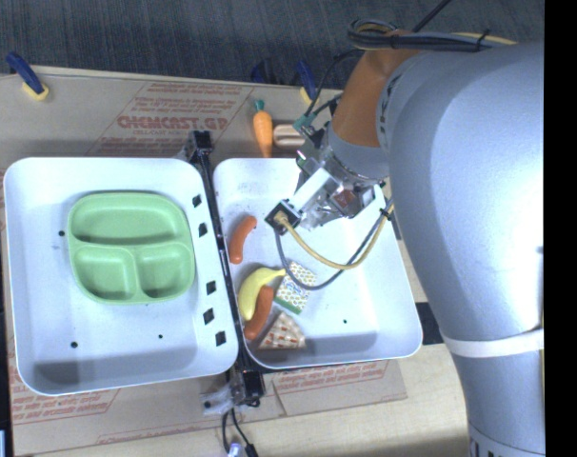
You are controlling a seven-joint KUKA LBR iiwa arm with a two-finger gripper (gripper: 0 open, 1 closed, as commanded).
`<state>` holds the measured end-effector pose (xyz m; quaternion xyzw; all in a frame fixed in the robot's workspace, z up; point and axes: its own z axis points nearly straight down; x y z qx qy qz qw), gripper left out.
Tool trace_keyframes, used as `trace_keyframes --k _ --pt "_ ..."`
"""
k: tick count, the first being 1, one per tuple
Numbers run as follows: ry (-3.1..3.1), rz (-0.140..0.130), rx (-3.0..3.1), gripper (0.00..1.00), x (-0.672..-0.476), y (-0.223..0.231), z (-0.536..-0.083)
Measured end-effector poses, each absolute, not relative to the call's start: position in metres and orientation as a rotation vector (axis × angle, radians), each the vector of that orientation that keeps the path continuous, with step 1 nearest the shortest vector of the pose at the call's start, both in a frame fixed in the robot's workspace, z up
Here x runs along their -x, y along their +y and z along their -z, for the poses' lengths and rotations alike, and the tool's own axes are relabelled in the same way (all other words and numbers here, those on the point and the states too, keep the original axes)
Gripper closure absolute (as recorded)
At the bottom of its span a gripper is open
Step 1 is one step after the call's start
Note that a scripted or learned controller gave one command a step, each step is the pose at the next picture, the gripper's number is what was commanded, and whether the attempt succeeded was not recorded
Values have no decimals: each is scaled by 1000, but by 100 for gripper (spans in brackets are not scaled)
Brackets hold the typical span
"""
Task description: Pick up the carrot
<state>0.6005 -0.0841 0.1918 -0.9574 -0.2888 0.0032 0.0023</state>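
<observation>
The carrot (261, 131), orange with a green top, lies on the cardboard just beyond the far rim of the right bin (384, 284), outside both bins. The arm's wrist hangs over the far part of the right bin. My gripper (303, 148) points toward the far rim, a little to the right of the carrot. A small tan-brown piece (288, 138) sits between the carrot and the gripper; whether it belongs to the gripper or is a separate object is unclear. Nothing visibly sits between the gripper's tips.
The right bin holds an orange-red sausage (241, 239), a banana (257, 284), a second sausage (261, 312), a waffle-like wedge (284, 333) and a patterned green-white piece (298, 288). A green divided plate (131, 246) lies in the left bin (31, 284).
</observation>
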Motion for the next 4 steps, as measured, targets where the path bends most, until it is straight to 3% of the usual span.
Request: trace_keyframes --k 1,2,3,4 --pt "-401 -6 3114 100 -578 -112 -270" --pt "-466 -8 3104 100 -560 -7 -279" --pt "-324 -2 3124 100 -535 16 -359" --pt "-752 -9 3046 100 -513 -75 -266"
